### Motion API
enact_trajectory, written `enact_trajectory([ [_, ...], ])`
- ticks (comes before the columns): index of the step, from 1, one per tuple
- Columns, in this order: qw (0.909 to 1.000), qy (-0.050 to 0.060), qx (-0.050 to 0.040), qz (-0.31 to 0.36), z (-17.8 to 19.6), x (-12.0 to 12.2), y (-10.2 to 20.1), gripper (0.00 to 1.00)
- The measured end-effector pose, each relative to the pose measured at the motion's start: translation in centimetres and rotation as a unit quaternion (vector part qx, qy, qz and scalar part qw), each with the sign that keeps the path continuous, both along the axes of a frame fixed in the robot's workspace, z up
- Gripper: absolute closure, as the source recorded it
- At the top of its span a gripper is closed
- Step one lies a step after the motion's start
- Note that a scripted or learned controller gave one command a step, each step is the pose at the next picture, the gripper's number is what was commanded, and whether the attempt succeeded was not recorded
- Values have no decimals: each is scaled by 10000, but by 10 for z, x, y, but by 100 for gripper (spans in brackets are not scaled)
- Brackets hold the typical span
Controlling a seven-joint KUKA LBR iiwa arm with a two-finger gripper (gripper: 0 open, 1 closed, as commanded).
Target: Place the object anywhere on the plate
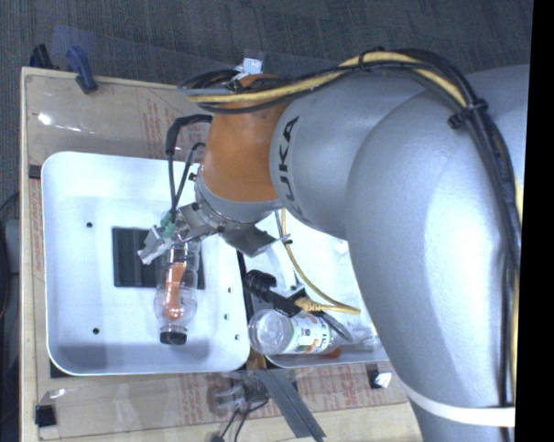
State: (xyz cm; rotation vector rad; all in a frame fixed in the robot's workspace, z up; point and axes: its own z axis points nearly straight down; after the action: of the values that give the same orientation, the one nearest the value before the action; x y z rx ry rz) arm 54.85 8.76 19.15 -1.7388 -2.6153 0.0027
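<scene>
A flat black plate (129, 255) lies on the floor of the left white bin (76, 207). My gripper (176, 257) is over the plate's right edge, below the orange wrist band. It is shut on a clear plastic bottle (173, 303) with orange contents and a black cap. The bottle points toward the bin's near wall, and its cap end sits just right of the plate. The upper end of the bottle is hidden between the fingers.
In the right bin (321, 357), mostly covered by my arm, a jar with a silver lid and a yellow-green label (290, 333) lies on its side. A blue clamp (82, 70) grips the bench's far left corner. Bare bin floor lies left of the plate.
</scene>
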Motion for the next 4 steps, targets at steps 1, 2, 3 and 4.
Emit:
enact_trajectory([
  [1,9997,-2,3,238,-56,74,16,0],
  [2,9997,-1,2,238,-56,74,16,0],
  [3,9997,-1,2,238,-56,74,16,0],
  [4,9997,-1,2,238,-56,74,16,0],
])
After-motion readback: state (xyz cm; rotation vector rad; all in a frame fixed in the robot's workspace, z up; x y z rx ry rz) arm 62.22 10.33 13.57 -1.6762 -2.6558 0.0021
